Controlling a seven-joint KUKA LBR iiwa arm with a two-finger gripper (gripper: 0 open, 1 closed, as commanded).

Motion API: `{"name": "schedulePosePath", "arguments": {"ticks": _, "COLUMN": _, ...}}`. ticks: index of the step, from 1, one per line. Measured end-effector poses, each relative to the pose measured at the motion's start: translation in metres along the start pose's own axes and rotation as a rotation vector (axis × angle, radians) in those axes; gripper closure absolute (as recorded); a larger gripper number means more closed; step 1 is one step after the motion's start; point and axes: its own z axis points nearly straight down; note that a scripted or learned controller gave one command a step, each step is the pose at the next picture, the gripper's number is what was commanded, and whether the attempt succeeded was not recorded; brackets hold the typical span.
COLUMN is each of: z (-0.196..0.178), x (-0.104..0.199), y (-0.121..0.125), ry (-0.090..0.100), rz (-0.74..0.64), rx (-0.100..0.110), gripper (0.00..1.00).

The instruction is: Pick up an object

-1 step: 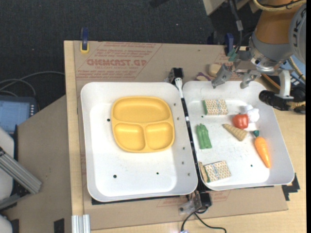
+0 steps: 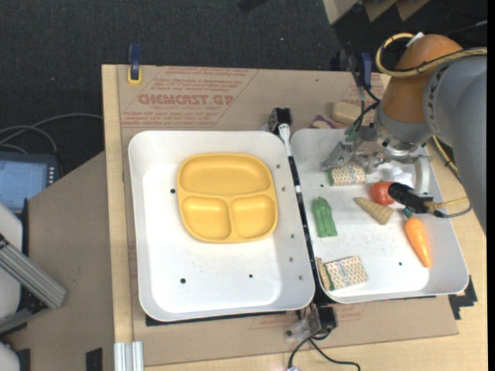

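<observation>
Gripper lowered over the far end of the right bin

Clutter is being kept in the right bin (image 2: 445, 280), within easy reach of the arm (image 2: 433, 83), which is coming in from the right. The left bin (image 2: 155, 269) is being taken up by a yellow tray (image 2: 227, 195) with three compartments, lying flat near its middle; it is probably being kept as a drop-off place, though that is only a judgement.

No single target is being named by the task, so any loose piece may be taken. A green piece (image 2: 325, 217) is lying near the divider between the bins. A patterned packet (image 2: 345, 272) is lying at the near edge, well apart from the rest. A carrot (image 2: 418, 240) is lying toward the right wall. A cone (image 2: 374, 209) and a red piece (image 2: 382, 192) are lying just beside each other in the middle, and a second packet (image 2: 348, 175) is lying near them, at the far end.

The arm is being held bent over the far right corner, with the orange band above the wrist and the wrist pointing downward. The gripper (image 2: 357, 158) is being held low over the far end, just above the second packet. Whether its fingers are spread or closed cannot be told, and nothing is being seen between them, so no grasp is being claimed. The packet beneath is judged the likeliest target.
</observation>
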Motion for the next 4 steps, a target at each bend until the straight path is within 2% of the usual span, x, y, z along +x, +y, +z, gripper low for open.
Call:
{"name": "schedulePosePath", "arguments": {"ticks": 1, "z": -0.022, "x": -0.001, "y": 0.005, "ry": -0.009, "rz": -0.004, "rx": -0.016, "gripper": 1.00}}
{"name": "schedulePosePath", "arguments": {"ticks": 2, "z": -0.022, "x": -0.001, "y": 0.004, "ry": -0.009, "rz": -0.004, "rx": -0.015, "gripper": 0.00}}
{"name": "schedulePosePath", "arguments": {"ticks": 3, "z": -0.010, "x": -0.071, "y": 0.011, "ry": -0.003, "rz": -0.002, "rx": -0.012, "gripper": 0.00}}
{"name": "schedulePosePath", "arguments": {"ticks": 4, "z": -0.012, "x": -0.026, "y": -0.063, "ry": -0.006, "rz": -0.003, "rx": -0.012, "gripper": 0.00}}
